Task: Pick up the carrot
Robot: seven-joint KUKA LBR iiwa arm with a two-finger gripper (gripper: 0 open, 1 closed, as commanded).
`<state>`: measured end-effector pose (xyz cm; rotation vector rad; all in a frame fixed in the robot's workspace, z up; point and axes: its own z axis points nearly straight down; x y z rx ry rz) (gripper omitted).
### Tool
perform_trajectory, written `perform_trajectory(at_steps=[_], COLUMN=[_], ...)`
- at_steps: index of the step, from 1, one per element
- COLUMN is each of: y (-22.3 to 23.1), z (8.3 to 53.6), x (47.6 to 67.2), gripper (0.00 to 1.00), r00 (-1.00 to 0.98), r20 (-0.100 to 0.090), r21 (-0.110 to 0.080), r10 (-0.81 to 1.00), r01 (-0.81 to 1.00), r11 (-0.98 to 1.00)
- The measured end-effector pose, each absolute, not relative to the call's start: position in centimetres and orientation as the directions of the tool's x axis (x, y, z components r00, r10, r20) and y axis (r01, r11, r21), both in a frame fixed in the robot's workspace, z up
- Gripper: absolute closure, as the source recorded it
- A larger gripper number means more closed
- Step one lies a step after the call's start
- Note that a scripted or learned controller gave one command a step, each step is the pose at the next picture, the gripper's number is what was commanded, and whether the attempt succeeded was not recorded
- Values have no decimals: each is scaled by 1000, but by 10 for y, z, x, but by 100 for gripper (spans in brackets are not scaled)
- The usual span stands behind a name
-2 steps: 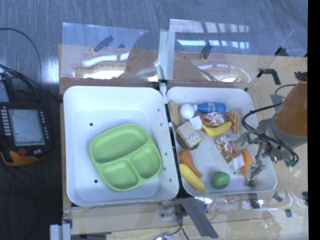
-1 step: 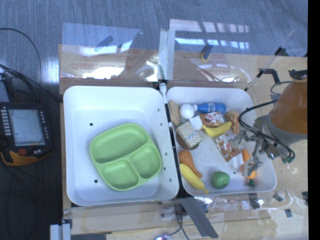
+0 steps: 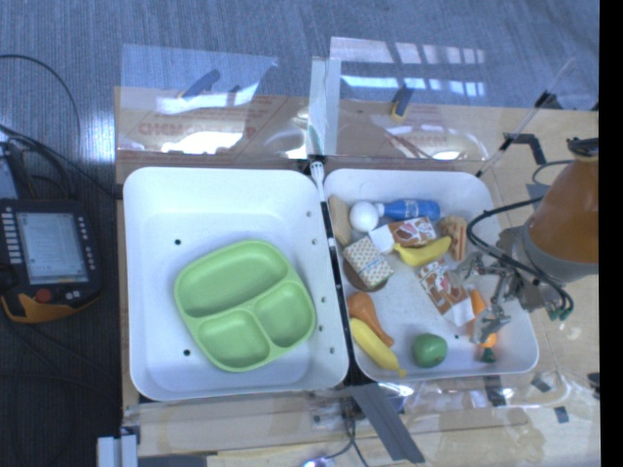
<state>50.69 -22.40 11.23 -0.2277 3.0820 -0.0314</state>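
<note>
From my station I see the two white bins side by side; the left bin [image 3: 146, 290] carries a green divided plate [image 3: 245, 303], lying a little askew, and the right bin [image 3: 506, 363] is crowded with toy food.

The arm [image 3: 569, 217] comes in from the right, its orange band above the wrist over the bin's right rim; the gripper [image 3: 492, 319] hangs low over the right side of that bin, amid cables and linkage.

The carrot [image 3: 484, 337] lies in the near right corner of the right bin, a small orange piece with a green tip; the gripper sits directly over it, and orange shows on either side of the metal; I cannot tell whether the claw is apart, together, or clamped on the carrot, because the linkage blocks my look at the tips.

Elsewhere in that bin: a white egg [image 3: 363, 216] and a blue bottle [image 3: 409, 208] near the far wall; a yellow banana [image 3: 424, 252] in the middle; a second banana [image 3: 376, 344] near the front beside a green lime [image 3: 428, 349]; a checkered packet [image 3: 367, 261] near the divider.

A teach pendant [image 3: 47, 251] rests on the floor well left of the bench.
</note>
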Motion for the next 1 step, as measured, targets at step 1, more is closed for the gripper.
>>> perform_trajectory(at_steps=[1], y=[-221], z=[112], x=[508], gripper=[0], r00=[-995], r20=[-46], r21=[-21], r10=[-89], r01=[-88], r11=[996])
